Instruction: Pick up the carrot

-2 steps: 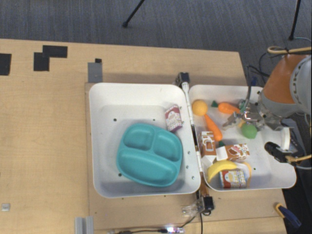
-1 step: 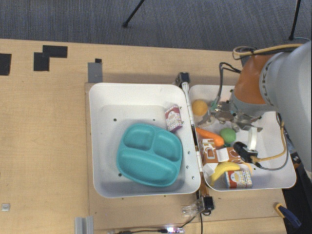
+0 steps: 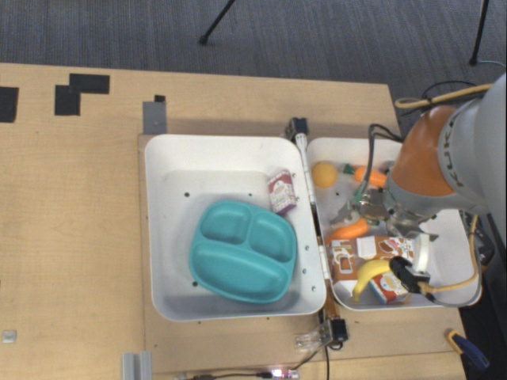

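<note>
The carrot point(image 3: 349, 229) lies in the right bin point(image 3: 467, 298), just beside the hand point(image 3: 371, 204), whose state I cannot tell (the wrist hides it). The risk, I judge, is clutter: a banana point(image 3: 369, 276), a ball point(image 3: 323, 173) and cartons point(image 3: 346, 258) crowd close, so a slightly off descent could grab or nudge a neighbour instead.

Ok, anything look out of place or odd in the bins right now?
Nothing looks spilled or broken. The right bin is crowded: carrot, banana and small boxes packed close under the arm. In the left bin, the teal tray sits askew with a small packet beside it.
</note>
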`<action>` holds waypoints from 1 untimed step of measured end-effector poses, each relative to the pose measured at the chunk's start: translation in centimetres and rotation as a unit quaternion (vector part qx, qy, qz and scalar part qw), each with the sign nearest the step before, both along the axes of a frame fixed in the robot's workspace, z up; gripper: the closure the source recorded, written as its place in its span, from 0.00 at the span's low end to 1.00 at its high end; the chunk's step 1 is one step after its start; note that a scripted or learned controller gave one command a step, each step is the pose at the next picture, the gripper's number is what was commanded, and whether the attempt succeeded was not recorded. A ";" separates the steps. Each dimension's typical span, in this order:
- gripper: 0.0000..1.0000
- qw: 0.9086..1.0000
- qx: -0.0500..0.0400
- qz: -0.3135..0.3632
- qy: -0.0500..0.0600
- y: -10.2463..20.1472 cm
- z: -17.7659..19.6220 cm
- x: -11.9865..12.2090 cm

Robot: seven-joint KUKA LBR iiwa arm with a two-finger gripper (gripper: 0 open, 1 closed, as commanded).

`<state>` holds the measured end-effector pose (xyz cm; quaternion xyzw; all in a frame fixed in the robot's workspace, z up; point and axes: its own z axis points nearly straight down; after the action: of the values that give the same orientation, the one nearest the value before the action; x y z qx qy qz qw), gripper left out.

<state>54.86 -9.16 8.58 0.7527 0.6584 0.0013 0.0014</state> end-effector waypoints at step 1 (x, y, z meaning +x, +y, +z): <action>1.00 1.000 0.001 0.001 -0.003 0.2 1.2 0.3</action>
<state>55.12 -9.01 9.77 0.7521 0.6590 0.0043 0.0027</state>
